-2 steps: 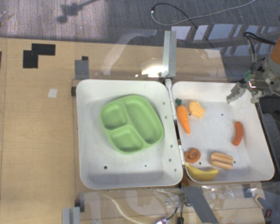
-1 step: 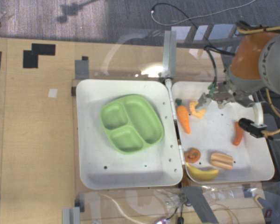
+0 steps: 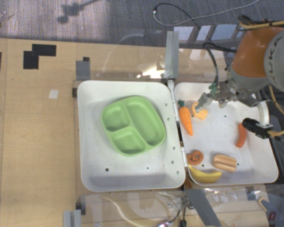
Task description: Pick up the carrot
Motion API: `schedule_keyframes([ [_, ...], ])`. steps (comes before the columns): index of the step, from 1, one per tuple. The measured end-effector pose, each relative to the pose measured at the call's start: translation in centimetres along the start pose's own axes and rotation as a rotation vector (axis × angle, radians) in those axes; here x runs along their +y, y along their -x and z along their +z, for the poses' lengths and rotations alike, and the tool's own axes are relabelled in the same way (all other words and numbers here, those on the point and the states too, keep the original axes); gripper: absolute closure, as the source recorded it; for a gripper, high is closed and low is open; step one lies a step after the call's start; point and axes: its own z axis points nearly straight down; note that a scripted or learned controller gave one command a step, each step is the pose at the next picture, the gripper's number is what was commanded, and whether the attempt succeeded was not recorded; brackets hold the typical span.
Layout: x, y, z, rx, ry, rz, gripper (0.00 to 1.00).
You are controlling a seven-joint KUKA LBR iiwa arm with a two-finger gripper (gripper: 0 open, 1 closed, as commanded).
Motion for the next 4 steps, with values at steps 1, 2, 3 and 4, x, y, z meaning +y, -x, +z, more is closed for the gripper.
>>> schedule_keyframes([
  [1,-1.5,0.0,8.1,0.0,0.0,-0.093,0.0],
  [2,1.2,0.8,8.7,-0.004,0.0,-0.427,0.0],
  [3,1.6,0.7,7.4,-0.005,0.011,-0.427,1.0],
  [4,-2.1,-5.2,-1.0,0.0,0.002,-0.643,1.0],
])
